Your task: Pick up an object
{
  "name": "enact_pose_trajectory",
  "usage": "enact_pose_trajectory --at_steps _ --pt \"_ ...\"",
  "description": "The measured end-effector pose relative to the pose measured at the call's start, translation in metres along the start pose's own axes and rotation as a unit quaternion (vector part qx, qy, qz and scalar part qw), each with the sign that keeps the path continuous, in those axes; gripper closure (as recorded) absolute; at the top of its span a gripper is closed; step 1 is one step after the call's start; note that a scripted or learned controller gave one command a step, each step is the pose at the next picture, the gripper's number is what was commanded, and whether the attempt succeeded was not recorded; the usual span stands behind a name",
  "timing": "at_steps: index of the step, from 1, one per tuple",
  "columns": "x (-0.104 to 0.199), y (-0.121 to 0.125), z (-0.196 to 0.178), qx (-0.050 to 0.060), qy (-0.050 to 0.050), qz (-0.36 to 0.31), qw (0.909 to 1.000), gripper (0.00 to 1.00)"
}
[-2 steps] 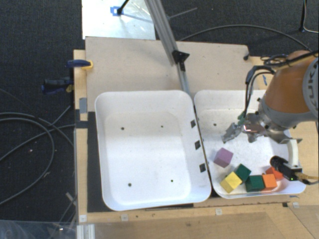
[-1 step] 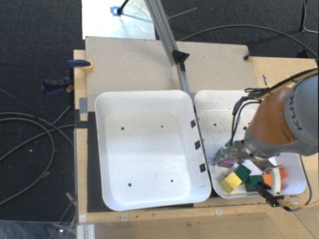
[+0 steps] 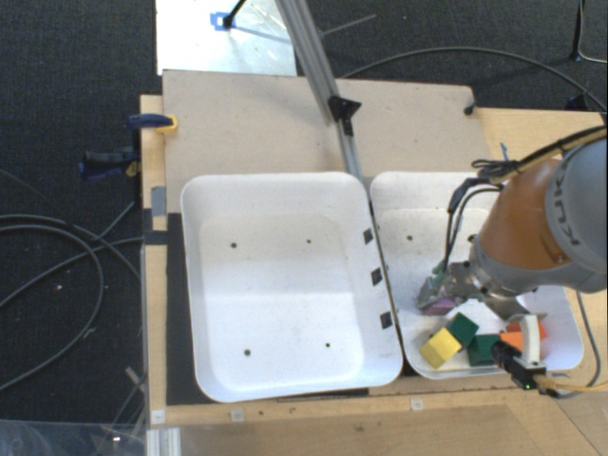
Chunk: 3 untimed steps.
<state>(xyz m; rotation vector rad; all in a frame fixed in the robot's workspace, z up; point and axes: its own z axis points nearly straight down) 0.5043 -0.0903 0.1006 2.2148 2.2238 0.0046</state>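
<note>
From my remote seat I see my arm (image 3: 556, 231) as a bulky rounded grey shell with a broad glossy orange band above the wrist, thin black cables looping along its side toward the gripper (image 3: 445, 288).

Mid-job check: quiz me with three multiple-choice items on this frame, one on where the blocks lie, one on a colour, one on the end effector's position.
1. Where do the blocks lie?
A. left bin
B. right bin
C. on the bench
2. What colour is the block nearest the bins' divider?
A. yellow
B. blue
C. red
3. Where is the end effector?
A. over the left bin
B. above the bench top
C. low in the right bin

Answers: 1 B, the blocks sit in the right bin. 2 A, the yellow block lies left of the green blocks. 3 C, the end effector is down by a purple object.
</note>
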Motion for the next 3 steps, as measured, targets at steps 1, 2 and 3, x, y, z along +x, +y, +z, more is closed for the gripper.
enact_pose_trajectory --at_steps 1,2,3 --pt "0.058 0.01 -0.094 -0.003 0.001 -0.004 1.0 1.0" --pt "0.081 0.026 -0.089 0.001 0.001 -0.002 1.0 1.0" --pt "0.142 0.047 -0.089 0.001 0.001 -0.004 1.0 1.0"
